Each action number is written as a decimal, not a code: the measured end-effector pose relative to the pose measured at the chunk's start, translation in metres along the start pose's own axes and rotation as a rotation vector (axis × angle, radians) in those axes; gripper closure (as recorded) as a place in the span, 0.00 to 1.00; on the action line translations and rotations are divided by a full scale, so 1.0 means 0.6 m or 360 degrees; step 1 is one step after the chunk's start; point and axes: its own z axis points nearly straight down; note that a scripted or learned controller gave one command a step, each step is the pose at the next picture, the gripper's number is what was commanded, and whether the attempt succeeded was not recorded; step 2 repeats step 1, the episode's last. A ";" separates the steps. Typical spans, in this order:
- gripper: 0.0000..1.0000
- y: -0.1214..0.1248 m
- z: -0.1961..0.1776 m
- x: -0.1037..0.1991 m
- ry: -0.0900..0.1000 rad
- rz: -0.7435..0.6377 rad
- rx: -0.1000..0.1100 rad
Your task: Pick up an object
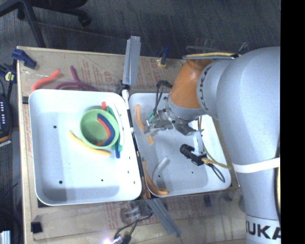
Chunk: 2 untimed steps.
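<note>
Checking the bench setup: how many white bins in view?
2. Left bin holds the green bowl; right bin sits beside it, partly hidden under the arm.

This is a robotics lab or test room. A large grey industrial arm (248,124) with an orange band and part of a maker's name printed on its base reaches over a plain wooden surface (86,64) that is marked with red printed lettering. Two shallow white bins (45,190) sit side by side on it, parted by a metal rail (131,59) and fixed with blue clamps (21,57). Loose cables (126,231) trail off the near edge. Dark carpet (190,24) and the wheeled foot of an office chair (52,14) lie behind the surface.
</note>
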 end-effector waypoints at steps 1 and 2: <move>1.00 0.102 -0.152 0.082 0.0009 0.0148 -0.0007; 1.00 0.102 -0.152 0.082 0.0009 0.0148 -0.0007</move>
